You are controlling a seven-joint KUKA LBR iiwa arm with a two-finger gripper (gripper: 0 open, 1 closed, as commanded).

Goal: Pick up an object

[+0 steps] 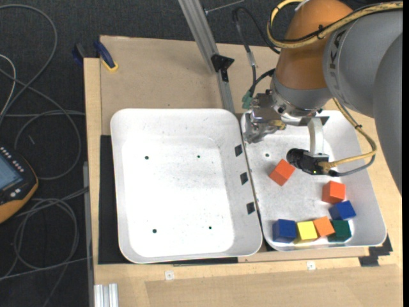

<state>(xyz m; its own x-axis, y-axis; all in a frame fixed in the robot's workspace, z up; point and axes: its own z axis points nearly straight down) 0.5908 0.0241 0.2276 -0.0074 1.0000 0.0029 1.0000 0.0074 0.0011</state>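
I am reading the two-finger gripper [261, 128] as hanging over the upper left corner of the right-hand shallow white bin [367, 190], but I cannot tell how its jaws stand. The nearest candidate, a small orange cube [281, 172], is lying tilted and alone below it, well apart from the row of blue, yellow, orange and green blocks [313, 229]. I am judging it light, rigid and smooth-faced, best taken across two opposite flat sides.

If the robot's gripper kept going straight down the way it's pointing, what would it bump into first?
Probably bare floor of the right bin. The gripper hangs by that bin's upper left corner; the nearest block, the orange cube, sits off to one side. Depth is hard to judge.
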